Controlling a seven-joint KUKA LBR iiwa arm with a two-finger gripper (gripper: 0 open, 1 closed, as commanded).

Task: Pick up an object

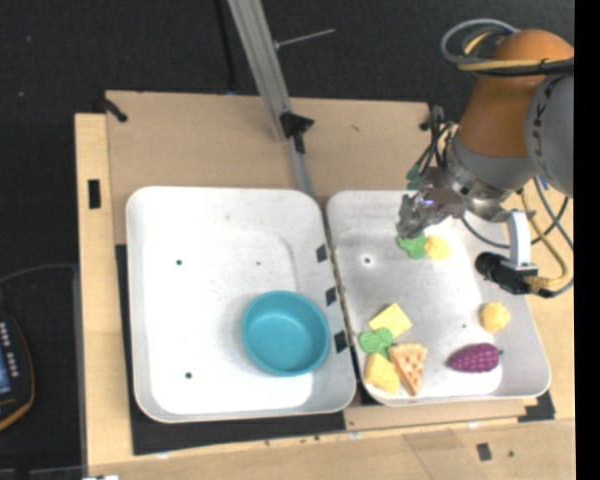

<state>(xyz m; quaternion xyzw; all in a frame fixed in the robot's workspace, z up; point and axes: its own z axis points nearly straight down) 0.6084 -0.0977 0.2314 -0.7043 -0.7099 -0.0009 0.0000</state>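
Arm reaching into the right bin over a small green toy

The desk (210, 138) carries two white bins: the left bin (200, 238) holds a teal bowl (285, 331) near its front right corner. In the right bin (450, 288), the end effector (416, 220) sits just above a green toy (413, 246) near the back edge, beside a small yellow piece (437, 248); its grip cannot be told. A purple grape bunch (474, 357) lies near the front right corner.

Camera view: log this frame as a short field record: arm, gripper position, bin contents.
arm: reaches in from the right
gripper: low over the right bin, at a small green piece beside a yellow piece
grasp: cannot tell
right bin, near edge: yellow wedge, pizza slice, purple grapes, yellow lump
left bin: blue bowl
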